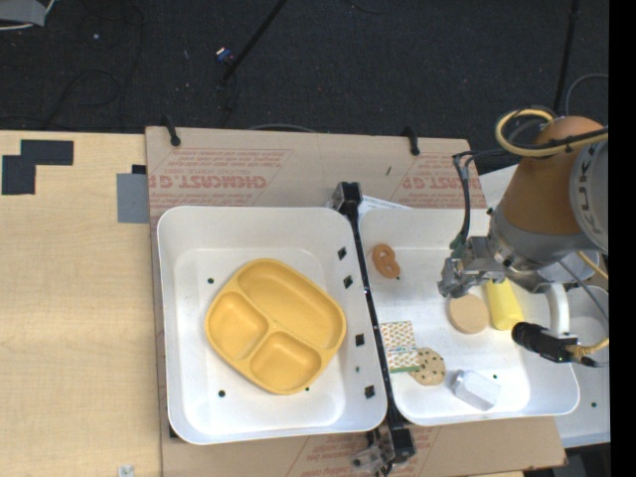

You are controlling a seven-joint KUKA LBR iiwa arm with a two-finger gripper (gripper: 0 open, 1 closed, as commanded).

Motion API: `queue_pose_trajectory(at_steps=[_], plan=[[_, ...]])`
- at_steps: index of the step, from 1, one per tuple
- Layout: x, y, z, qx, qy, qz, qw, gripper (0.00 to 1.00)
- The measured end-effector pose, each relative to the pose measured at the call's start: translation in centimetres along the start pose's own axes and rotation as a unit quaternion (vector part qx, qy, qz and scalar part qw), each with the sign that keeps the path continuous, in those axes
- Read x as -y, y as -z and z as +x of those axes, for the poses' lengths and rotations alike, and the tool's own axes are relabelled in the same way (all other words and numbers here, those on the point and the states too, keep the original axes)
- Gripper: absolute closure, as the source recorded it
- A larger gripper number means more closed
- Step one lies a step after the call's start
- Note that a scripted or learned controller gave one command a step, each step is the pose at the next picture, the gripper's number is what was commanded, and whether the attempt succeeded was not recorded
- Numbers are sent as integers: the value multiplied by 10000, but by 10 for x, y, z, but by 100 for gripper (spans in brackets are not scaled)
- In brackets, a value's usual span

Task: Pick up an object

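Over the right bin's right side I see the tool low beside the round tan disc and yellow cylinder, apparently lined up for a grab; its opening I cannot tell.

A single fixed camera looks down from above on the tabletop at a slant, far enough back to take in both white bins whole. The left bin sits at frame centre, the right bin toward the lower right. The arm enters from the right edge. Dark floor with cables fills the upper frame, so the camera probably tilts away from its own side.
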State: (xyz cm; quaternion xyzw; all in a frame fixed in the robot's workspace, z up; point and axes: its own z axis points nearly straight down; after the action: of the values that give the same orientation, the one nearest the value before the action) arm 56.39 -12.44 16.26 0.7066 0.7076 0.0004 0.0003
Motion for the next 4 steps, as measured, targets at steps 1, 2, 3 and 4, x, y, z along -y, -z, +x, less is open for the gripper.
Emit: queue_pose_trajectory(at_steps=[1,2,3,4], plan=[[0,43,3,1,1,-5,10000,100],[-1,96,3,4,-1,-7,10000,100],[10,87,44,-7,8,28,10000,100],[14,81,105,-8,14,29,10000,100]])
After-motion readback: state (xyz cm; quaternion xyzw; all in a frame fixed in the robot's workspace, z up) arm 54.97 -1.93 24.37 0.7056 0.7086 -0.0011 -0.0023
